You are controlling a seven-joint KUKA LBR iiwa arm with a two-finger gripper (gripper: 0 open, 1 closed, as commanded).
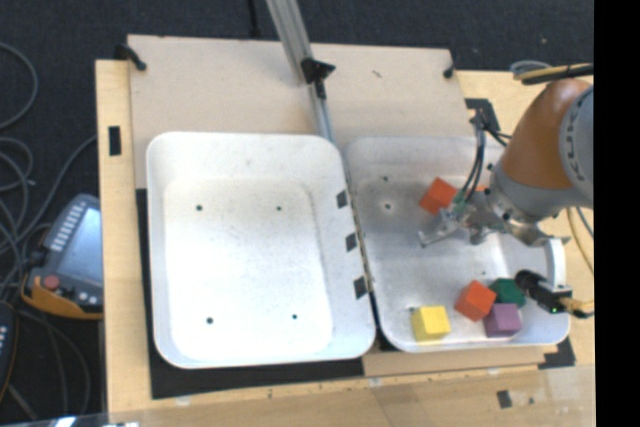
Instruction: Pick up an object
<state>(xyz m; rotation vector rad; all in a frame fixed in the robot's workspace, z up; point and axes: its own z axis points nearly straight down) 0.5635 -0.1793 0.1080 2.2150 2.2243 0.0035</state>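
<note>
The right bin (392, 245) holds several small blocks. An orange block (437, 195) lies in its upper middle. Along the front wall sit a yellow cube (432, 322), a red-orange cube (476, 300), a green piece (509, 291) and a purple cube (503, 319). My gripper (438, 233) hangs low over the bin's middle, just below and in front of the orange block. Nothing is visibly held in it. The arm reaches in from the right, and its orange band sits above the wrist.
The left bin (180, 215) stands beside the right one, and the two bin walls meet near the middle of the bench. A slanted metal rail (285, 5) rises from behind the bins. Cables and a handheld pendant (70, 255) lie off the bench's left side.
</note>
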